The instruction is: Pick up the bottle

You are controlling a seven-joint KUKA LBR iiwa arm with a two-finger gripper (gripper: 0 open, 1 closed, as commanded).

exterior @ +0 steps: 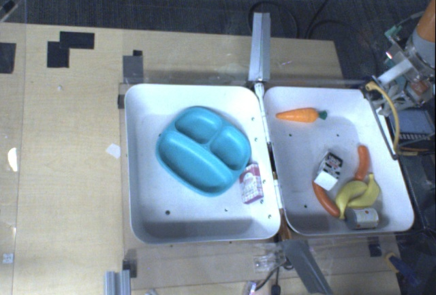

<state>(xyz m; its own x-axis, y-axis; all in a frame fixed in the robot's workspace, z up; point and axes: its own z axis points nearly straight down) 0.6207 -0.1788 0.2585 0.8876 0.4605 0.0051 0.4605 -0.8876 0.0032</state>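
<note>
Two shallow white plastic bins sit side by side on a pale wooden table, seen from above at a slant. Nearest the viewer, at the front of the right-hand bin, a small grey block rests just beside a yellow banana, which touches a slim orange-red sausage-shaped piece. A small black-and-white box lies just behind them, with a second orange-red piece standing near it.

In the left-hand bin, the small bottle with a pink-and-white label lies on its side at the right wall, close to the divide between the bins, touching or nearly touching the edge of a turquoise plastic plate with three compartments, which fills the middle of that bin.

Farther back in the right-hand bin, an orange toy carrot with a green top lies alone near the rear wall. A grey metal post rises behind the divide.

At the far right, the grey arm's wrist, trailing a yellow cable, hangs beyond the right-hand bin's rear corner, well apart from the bottle. The state of its fingers cannot be told from here.
</note>
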